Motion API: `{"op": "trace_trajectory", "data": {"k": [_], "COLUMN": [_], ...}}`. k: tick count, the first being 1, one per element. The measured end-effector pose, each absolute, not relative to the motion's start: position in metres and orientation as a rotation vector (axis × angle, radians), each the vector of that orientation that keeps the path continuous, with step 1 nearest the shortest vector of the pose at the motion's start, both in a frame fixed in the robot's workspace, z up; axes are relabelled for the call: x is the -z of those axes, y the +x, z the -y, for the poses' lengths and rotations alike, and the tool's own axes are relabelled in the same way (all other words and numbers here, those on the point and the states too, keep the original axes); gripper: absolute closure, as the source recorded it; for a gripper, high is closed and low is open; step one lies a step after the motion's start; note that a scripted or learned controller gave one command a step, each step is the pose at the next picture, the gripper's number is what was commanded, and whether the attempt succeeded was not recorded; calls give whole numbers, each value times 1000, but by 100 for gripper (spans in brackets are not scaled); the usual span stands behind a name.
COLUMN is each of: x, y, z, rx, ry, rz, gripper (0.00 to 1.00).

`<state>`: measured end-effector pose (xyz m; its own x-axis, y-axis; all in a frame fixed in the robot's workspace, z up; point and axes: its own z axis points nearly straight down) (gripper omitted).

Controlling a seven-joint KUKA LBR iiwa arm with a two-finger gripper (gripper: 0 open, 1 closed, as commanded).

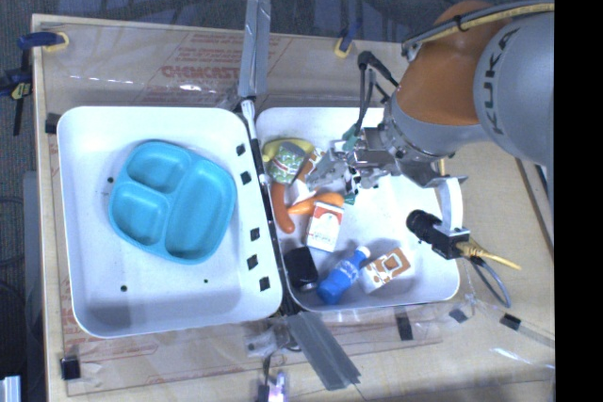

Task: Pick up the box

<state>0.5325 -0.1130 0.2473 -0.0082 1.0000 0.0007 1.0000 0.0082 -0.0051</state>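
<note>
A: Starting at the left, the left white bin (85, 297) holds a bright blue plastic tray with three compartments (172, 200), lying flat near the middle.

B: And along the divider between the bins (252, 202) there's a row of small black clips. Over it, into the right white bin (429, 282), it gets crowded.

A: It does. Up by the far left corner sits a round yellow-green item (286, 158). Just below it an orange carrot-shaped piece (300, 206) lies at a slant.

B: Here's the target: the small white and orange cardboard box (325, 225) lies right beside that carrot, in the middle of the right bin, touching or very nearly touching it.

A: Below the box, a black block (301, 266) near the front wall, then a blue plastic bottle with a white cap (343, 273) lying on its side, and a small brown and white packet (387, 268) just right of the bottle.

B: Now the gripper (344, 169). It hangs just above the box's far end, the grey arm with the orange band (471, 80) reaching in from the right.

A: Open or closed? Too cluttered around it; I cannot tell. Nothing visibly sits between its tips.
</note>
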Motion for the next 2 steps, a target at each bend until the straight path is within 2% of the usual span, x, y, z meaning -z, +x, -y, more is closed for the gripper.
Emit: {"op": "trace_trajectory", "data": {"k": [1,2], "x": [-109,-97], "y": [539,506], "z": [141,109], "rx": [-6,1], "ry": [-2353,-2355], "rz": [2076,2122], "gripper": [0,0]}}
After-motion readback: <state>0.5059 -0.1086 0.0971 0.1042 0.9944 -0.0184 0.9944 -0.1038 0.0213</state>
